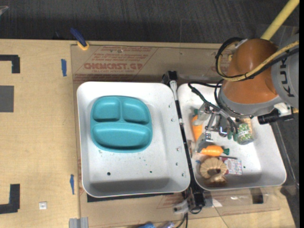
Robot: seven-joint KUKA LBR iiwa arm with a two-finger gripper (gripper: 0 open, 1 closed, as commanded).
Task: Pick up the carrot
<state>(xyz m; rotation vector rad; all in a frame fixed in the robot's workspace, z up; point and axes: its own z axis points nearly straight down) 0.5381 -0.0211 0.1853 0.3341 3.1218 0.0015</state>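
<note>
You see the metal gripper [207, 136] poised just above the small orange carrot [212, 150] (right white bin [266, 167]); finger opening cannot be told.

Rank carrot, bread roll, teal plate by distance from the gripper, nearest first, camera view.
From the gripper, over the right bin:
1. carrot, right bin, just toward the view's bottom from the gripper.
2. bread roll, right bin, past the carrot, nearer the bottom edge.
3. teal plate, left bin, farthest.
</note>
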